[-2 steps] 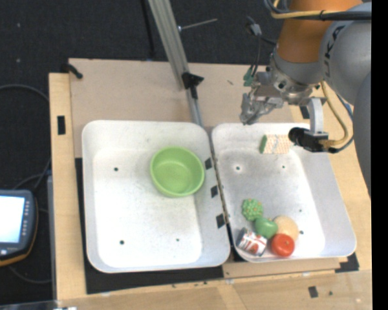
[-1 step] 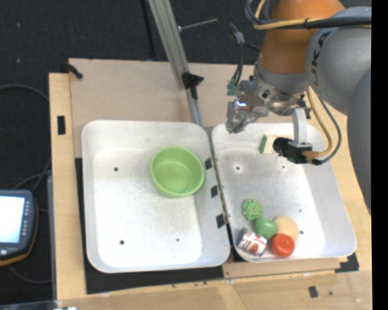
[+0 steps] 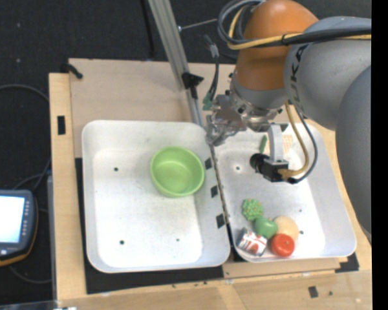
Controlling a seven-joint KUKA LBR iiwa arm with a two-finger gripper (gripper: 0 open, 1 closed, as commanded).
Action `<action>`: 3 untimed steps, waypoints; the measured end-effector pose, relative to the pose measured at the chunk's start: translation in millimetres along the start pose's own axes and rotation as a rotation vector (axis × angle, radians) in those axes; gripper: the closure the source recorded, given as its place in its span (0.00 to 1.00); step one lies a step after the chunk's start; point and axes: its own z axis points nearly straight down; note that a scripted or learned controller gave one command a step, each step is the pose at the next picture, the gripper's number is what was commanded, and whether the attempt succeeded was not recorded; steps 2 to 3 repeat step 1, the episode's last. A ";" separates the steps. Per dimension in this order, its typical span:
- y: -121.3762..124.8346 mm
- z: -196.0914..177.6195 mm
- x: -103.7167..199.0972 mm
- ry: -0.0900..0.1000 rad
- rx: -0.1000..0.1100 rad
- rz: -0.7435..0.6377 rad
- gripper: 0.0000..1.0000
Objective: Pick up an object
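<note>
My gripper (image 3: 216,133) hangs over the back of the divider between the two bins, under the orange wrist band (image 3: 271,37). A light green bowl (image 3: 176,171) stands upright in the left bin (image 3: 110,237), left of and a little nearer than the gripper. Small items huddle in the front left corner of the right bin (image 3: 323,205): a green broccoli-like piece (image 3: 251,208), a green pepper-like piece (image 3: 266,227), a pale round piece (image 3: 286,224), a red ball (image 3: 282,245) and a red and white can (image 3: 252,243). I see nothing held by the gripper.
A slanted metal rail (image 3: 171,44) runs from the top of the view down to the gripper. A black fitting with cables (image 3: 268,167) hangs from the arm over the right bin. A handheld screen (image 3: 6,225) lies off the bench at the far left.
</note>
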 end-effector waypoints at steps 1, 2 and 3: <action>-23.6 4.5 43.1 0.000 0.000 0.000 1.00; -23.6 4.5 43.1 0.000 0.000 0.000 1.00; -23.6 4.5 43.1 0.000 0.000 0.000 1.00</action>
